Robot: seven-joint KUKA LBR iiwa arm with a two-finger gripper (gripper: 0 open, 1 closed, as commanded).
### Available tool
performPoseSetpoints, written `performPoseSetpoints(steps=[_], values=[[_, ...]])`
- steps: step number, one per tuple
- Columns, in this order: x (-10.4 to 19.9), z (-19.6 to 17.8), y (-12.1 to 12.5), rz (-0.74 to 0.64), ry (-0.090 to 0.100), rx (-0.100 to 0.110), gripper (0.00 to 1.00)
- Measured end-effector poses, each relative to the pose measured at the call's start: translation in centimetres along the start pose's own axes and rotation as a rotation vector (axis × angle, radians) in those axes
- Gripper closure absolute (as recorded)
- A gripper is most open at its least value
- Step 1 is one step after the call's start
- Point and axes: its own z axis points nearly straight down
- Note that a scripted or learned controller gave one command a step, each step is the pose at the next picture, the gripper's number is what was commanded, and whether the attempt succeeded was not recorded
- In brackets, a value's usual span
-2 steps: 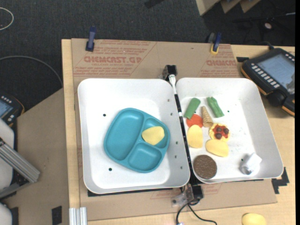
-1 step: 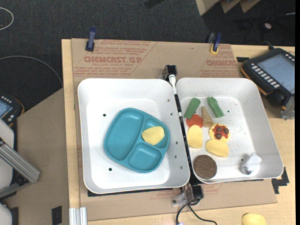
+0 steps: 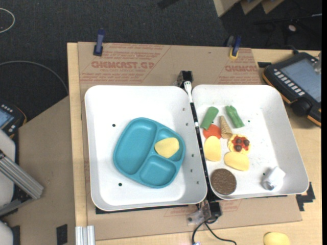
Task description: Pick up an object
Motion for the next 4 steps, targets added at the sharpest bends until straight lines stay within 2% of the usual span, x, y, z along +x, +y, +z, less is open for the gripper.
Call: performPoseSetpoints(steps=[1,2,3,4], values=[[-3.9,11.4,-5.3,0.014,0.007,0.031,1.0],[3.3,0.2,-6.0,0.003,0.003,0.004,1.0],[-2.9,11.7,-6.7,0.015,0.006,0.03,1.0],[-6.9,-6.8,-6.3,0.011,-0.007,-0.002,1.0]])
